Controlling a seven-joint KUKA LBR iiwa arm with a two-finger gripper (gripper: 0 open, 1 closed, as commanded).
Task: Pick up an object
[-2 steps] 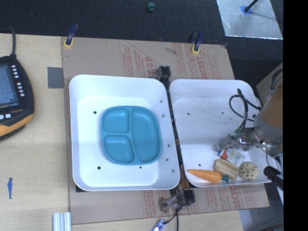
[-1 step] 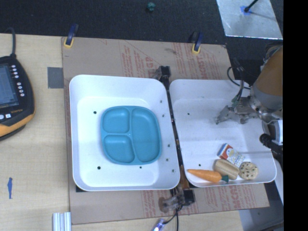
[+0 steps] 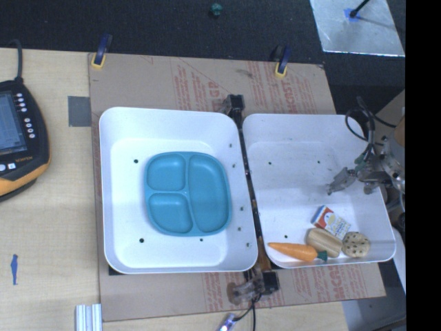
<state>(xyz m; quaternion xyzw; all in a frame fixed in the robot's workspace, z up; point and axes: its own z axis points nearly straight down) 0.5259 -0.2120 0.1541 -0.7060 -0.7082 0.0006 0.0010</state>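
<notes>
Pale wooden surface [image 3: 55, 240], two white bins. In right bin [image 3: 289, 150], near corner: carrot [image 3: 293, 252], box [image 3: 331, 222], block [image 3: 324, 243], die [image 3: 355, 245]. Gripper [image 3: 344, 179] low nearby for grasping; jaws' state indiscernible.

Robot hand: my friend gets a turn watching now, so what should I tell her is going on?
Hand: hanging over the right bin, nothing between its fingers.
Things: carrot, wooden block, small card box and spotted cube lie together in that bin's near corner. A blue divided plate sits in the left bin.
Done: nothing picked up yet.
Left: grab one thing and lift it.
</notes>
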